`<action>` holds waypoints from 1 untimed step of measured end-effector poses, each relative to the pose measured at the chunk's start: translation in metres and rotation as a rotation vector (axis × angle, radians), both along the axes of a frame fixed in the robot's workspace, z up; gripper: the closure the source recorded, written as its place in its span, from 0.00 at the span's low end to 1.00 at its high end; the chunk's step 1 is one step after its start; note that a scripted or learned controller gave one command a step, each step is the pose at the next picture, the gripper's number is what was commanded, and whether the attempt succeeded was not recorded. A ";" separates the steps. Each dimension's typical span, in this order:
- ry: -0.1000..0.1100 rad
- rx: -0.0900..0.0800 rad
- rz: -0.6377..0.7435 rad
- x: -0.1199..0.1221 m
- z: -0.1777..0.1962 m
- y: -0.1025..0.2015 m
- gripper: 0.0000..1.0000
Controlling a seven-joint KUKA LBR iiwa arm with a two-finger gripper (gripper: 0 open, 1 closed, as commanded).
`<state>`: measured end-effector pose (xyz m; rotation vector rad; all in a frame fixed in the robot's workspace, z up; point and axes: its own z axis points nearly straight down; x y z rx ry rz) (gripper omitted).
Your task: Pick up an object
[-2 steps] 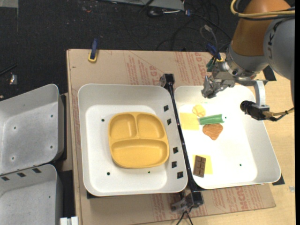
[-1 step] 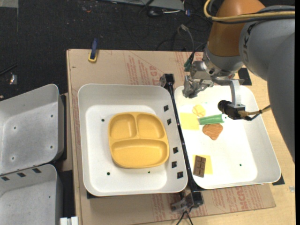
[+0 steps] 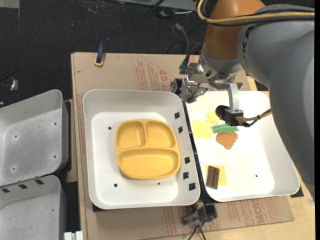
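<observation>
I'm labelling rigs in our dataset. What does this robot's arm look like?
The arm is bulky and smooth grey with rounded links. A glossy orange band sits above the wrist, and a yellow cable loops over it.

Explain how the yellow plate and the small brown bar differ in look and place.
The yellow plate is large, with three compartments; the brown bar is small and gridded. The plate lies in the left bin; the bar lies in the right bin, on a yellow square. Both lie flat.

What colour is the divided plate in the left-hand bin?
The divided plate is yellow-orange, clear in the camera view.
</observation>
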<state>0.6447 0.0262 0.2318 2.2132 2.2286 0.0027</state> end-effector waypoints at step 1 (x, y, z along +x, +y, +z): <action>0.000 0.001 0.002 -0.005 0.005 0.060 1.00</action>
